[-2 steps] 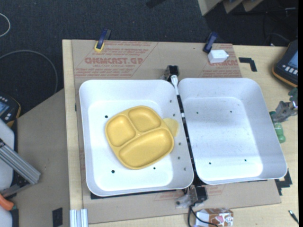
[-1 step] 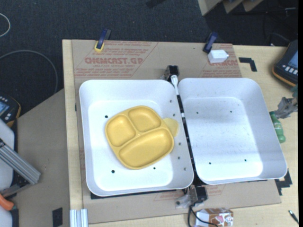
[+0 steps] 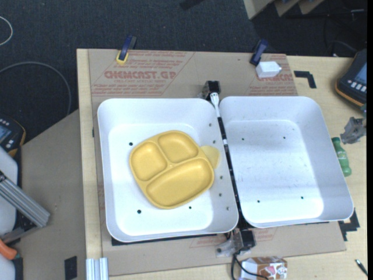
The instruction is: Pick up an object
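A yellow divided plate (image 3: 171,168) with three compartments lies flat in the left white bin (image 3: 113,121), a little right of the bin's middle. A small pale yellow piece (image 3: 211,154) pokes out from under the plate's right edge, close to the bin's right wall.
The right white bin (image 3: 280,156) adjoins the left one along a black seam (image 3: 226,156). A green object (image 3: 342,156) and a grey metal piece (image 3: 352,128) sit by its right rim. Clamps (image 3: 124,50) and a white block (image 3: 268,69) rest on the brown board behind.
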